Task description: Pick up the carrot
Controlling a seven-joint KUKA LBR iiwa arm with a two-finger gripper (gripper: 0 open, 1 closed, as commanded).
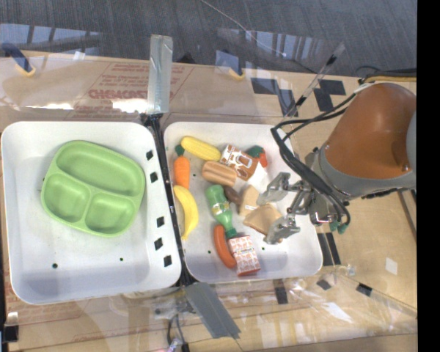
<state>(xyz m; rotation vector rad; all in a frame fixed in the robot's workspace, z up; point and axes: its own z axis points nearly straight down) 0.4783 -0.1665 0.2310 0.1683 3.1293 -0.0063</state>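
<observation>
Right bin (302,259), carrot (182,171), jaws (280,208) apart.

Small orange carrot (182,171) with a green tuft at its upper end, lying flat and lengthwise. Rests near the left wall of the right bin, below the corn cob's left tip and just above the banana's top.
</observation>
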